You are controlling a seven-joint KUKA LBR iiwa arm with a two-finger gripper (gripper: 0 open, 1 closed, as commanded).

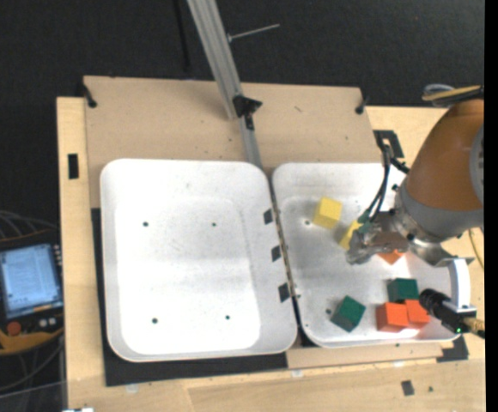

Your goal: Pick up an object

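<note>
Just left of gripper (touching?), yellow block

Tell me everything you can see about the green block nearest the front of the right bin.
The green block is a small dark green cube, matte and solid-looking, sitting skewed to the right bin's edges. It lies on the white floor near the front wall, apart from the other blocks, with nothing touching it.

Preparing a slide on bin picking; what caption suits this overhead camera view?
KUKA arm's gripper lowered into the right bin among yellow, green and orange blocks.
</note>
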